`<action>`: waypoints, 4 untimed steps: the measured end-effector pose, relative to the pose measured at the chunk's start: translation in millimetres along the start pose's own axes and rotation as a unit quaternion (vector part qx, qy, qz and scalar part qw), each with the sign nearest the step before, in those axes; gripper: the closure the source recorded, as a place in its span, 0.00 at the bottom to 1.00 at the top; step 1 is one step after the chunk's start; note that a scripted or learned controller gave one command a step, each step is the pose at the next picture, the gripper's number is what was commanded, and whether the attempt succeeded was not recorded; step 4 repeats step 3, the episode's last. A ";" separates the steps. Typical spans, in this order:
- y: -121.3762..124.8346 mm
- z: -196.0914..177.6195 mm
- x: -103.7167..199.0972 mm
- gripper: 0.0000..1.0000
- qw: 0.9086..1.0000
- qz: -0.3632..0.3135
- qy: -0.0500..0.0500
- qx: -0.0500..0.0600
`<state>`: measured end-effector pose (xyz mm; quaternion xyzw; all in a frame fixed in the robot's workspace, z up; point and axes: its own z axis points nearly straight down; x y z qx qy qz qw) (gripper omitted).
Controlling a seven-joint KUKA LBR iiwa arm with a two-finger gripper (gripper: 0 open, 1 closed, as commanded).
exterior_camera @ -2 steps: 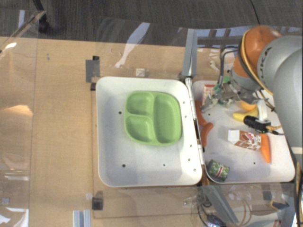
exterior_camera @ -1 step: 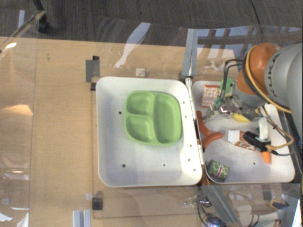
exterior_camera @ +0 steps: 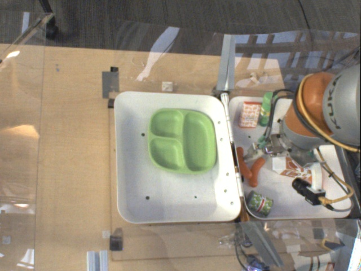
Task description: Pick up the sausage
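Right bin (exterior_camera: 338, 205): sausage (exterior_camera: 255, 171) lying near its left wall, beside a second reddish sausage (exterior_camera: 241, 157); green can (exterior_camera: 260, 203) below; green bottle (exterior_camera: 266, 107) and red packet (exterior_camera: 249, 115) above. Hand (exterior_camera: 269, 145) just right of the sausage; grip state cannot be told. Left bin (exterior_camera: 130, 179): green divided plate (exterior_camera: 183, 140).

— What do we see in the left bin (exterior_camera: 130, 196)?
— A green divided plate (exterior_camera: 183, 140). In the right bin (exterior_camera: 282, 210) we see a small red-and-white packet (exterior_camera: 249, 115), a green bottle (exterior_camera: 266, 109) and a green can (exterior_camera: 260, 203).
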<state>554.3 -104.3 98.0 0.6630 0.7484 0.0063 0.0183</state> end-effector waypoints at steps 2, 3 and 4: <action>-15.4 -10.3 3.5 1.00 0.998 0.067 0.002 -0.004; 23.1 -115.0 51.4 1.00 0.991 0.132 0.007 0.015; 23.1 -115.0 51.4 1.00 0.991 0.132 0.007 0.015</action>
